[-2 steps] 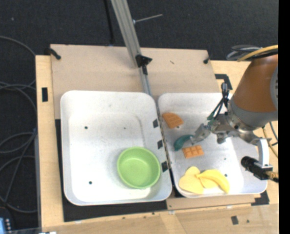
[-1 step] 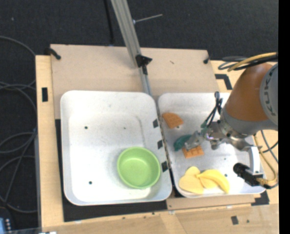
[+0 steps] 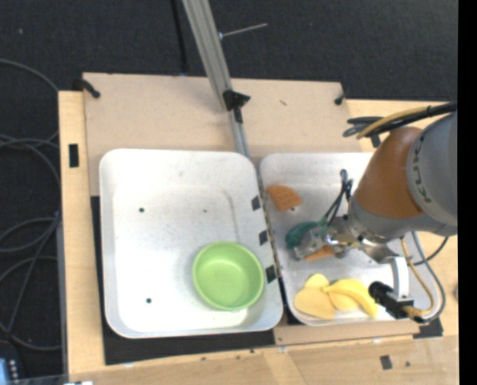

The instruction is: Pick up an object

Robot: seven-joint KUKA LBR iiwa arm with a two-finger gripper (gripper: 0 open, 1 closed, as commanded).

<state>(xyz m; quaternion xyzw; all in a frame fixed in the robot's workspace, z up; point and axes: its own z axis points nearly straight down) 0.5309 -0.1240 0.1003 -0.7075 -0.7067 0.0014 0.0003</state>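
Note:
My gripper is low in the right bin, reaching in from the right. Its tip sits against a small teal object and a thin orange piece just below it. I cannot make out whether either one is gripped. An orange-brown lump lies further back near the bin's left wall. Yellow banana-like pieces lie at the bin's front, just below the gripper. The grey arm with its orange band covers the right part of this bin.
A light green bowl stands in the front right corner of the left bin. A slanted metal pole rises from behind the bins, near the divide between them. Cables trail on the dark floor at left.

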